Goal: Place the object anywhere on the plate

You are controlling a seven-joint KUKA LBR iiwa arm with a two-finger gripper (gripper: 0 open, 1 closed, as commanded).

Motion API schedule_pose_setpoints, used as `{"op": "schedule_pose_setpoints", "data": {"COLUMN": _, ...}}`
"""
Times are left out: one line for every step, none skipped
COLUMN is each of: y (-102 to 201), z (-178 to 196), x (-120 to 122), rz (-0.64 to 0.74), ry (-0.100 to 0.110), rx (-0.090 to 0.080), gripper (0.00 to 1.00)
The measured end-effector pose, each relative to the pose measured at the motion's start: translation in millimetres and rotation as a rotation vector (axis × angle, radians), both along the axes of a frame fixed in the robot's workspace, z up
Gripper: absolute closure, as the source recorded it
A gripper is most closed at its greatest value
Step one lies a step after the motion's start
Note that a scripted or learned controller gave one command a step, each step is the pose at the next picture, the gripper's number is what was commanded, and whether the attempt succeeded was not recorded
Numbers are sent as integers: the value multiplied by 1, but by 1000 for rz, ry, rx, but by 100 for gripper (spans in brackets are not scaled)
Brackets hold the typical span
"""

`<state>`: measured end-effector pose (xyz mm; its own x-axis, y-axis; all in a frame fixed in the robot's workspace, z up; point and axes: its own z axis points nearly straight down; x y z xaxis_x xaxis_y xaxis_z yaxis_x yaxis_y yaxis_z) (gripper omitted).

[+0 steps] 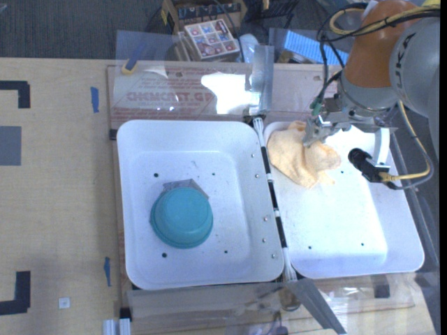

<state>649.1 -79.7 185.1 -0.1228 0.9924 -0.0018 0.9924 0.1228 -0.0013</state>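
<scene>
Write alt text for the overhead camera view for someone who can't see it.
A grey-and-orange robot arm's tool sits over a crumpled yellow cloth in the right white bin. A teal upturned plate rests in the left white bin.

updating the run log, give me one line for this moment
end effector: on crumpled yellow cloth, right white bin | round teal plate: left white bin | placement: not done

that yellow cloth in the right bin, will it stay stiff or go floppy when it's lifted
Probably floppy: the yellow cloth lies crumpled in soft folds, so it would likely sag and drape from wherever it is pinched. It looks thin and light. Pushed, it would likely bunch up, not slide whole. The end effector is at its upper edge.
</scene>
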Motion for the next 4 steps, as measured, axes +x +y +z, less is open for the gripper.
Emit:
{"op": "schedule_pose_setpoints", "data": {"y": 76, "z": 0, "x": 6, "rz": 44, "ry": -1, "rx": 1, "gripper": 100}}
{"op": "schedule_pose_setpoints", "data": {"y": 145, "z": 0, "x": -71, "rz": 34, "ry": -2, "rx": 2, "gripper": 100}}
{"op": "schedule_pose_setpoints", "data": {"y": 216, "z": 5, "x": -71, "rz": -17, "ry": -3, "rx": 2, "gripper": 100}}
{"op": "schedule_pose_setpoints", "data": {"y": 247, "z": 30, "x": -124, "rz": 242, "ry": 3, "rx": 2, "gripper": 100}}
